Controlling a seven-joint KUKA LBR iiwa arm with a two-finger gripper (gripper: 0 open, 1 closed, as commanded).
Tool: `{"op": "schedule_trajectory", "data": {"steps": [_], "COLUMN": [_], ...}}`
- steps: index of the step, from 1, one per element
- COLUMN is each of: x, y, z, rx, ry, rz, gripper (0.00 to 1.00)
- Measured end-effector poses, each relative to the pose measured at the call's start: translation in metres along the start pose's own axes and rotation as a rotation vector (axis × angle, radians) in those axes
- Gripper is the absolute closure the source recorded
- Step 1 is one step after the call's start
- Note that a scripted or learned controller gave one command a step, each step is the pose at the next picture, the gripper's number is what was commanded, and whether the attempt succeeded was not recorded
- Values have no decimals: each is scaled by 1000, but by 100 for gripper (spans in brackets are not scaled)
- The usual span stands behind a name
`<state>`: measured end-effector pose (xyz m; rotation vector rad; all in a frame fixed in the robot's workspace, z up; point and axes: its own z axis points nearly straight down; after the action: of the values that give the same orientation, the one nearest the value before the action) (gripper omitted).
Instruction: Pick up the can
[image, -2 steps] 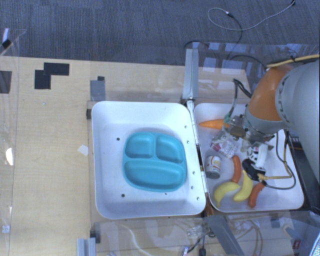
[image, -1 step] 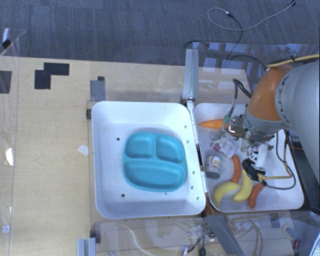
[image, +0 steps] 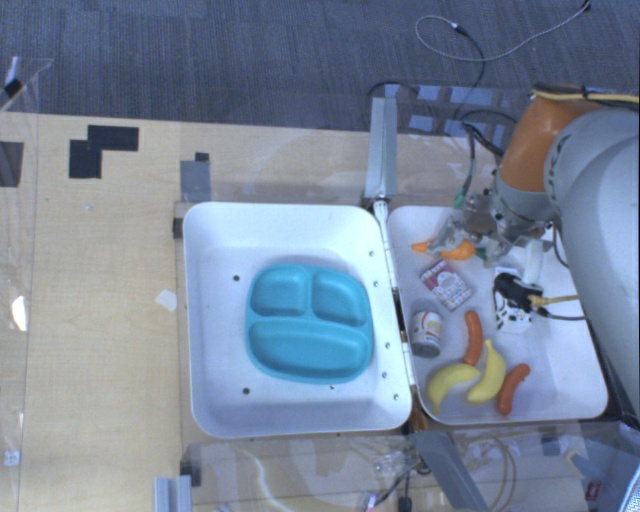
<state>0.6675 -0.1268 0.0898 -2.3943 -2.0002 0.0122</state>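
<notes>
1. The small silver metal can (image: 427, 332) lies by the left wall of the right shallow white bin (image: 572, 392), near a yellow banana (image: 450, 383).
2. The gripper (image: 478, 236) hangs at that bin's far end, perhaps over a small orange carrot (image: 452, 251), well apart from the can; I cannot tell how open it is.

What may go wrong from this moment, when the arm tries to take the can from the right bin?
1. The can sits close to the left wall of the right bin, so the pincer, which hangs near the carrot, may strike that wall or find little room there.
2. A sausage and a banana lie near the can; the pincer might push or take one of them instead.
</notes>
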Motion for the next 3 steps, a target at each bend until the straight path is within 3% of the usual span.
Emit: {"op": "schedule_trajectory", "data": {"steps": [1, 2, 3], "x": [-70, -74, -72], "y": [7, -30, -28], "z": [-1, 3, -10], "rx": [-8, -28, -36], "ry": [-4, -7, -7], "rz": [136, 65, 61], "gripper": [0, 0, 100]}}
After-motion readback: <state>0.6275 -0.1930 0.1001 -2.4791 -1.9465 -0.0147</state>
